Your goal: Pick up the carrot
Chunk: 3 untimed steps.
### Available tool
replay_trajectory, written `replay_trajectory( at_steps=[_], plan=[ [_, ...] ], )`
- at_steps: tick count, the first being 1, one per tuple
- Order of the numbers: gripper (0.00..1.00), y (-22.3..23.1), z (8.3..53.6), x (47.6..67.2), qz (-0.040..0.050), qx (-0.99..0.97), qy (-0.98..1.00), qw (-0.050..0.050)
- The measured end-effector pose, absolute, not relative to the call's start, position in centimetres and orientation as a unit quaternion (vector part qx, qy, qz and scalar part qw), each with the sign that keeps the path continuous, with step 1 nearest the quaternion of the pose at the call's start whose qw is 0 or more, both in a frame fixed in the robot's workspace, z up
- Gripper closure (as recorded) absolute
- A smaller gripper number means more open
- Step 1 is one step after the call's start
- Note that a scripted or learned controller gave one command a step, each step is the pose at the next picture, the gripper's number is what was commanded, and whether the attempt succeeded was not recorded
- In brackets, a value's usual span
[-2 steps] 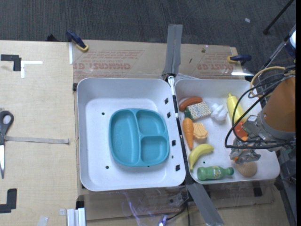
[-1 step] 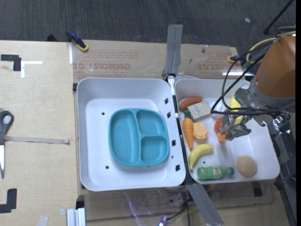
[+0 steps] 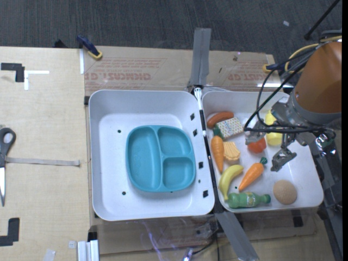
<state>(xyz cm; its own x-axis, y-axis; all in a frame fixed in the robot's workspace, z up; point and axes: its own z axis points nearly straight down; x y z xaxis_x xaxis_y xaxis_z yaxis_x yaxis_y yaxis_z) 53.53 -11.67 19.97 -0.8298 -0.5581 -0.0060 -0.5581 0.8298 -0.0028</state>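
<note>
While pincer [image 3: 283,159] hovers, grip state unclear, approach underway; next: drop onto carrot [image 3: 252,175] at its 8 o'clock.

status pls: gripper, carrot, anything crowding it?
Gripper hovering in right bin, nothing between fingers. Two carrots: one lower-left of gripper, other by left wall. Banana touches nearer carrot; green bottle just below.

An orange, tapered plastic carrot [image 3: 252,175] with a small green stem end lies flat on the floor of the right-hand white bin [image 3: 304,200]. Its green top points toward one o'clock and its narrow tip toward seven o'clock. A second, similar orange carrot [image 3: 218,152] lies at its ten o'clock, lengthwise, near the bin's left wall.
</note>
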Motion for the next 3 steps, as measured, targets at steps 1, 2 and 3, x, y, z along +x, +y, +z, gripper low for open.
replay_trajectory(
  at_steps=[1, 2, 3],
  plan=[
    [0.0, -10.3, 10.9, 49.6, -0.0055, -0.33, 0.944, 0.011],
    [1.0, -10.1, 11.7, 49.8, -0.0052, -0.332, 0.943, 0.012],
    [1.0, -3.7, 19.3, 50.4, -0.0002, -0.212, 0.977, 0.004]
  ],
)
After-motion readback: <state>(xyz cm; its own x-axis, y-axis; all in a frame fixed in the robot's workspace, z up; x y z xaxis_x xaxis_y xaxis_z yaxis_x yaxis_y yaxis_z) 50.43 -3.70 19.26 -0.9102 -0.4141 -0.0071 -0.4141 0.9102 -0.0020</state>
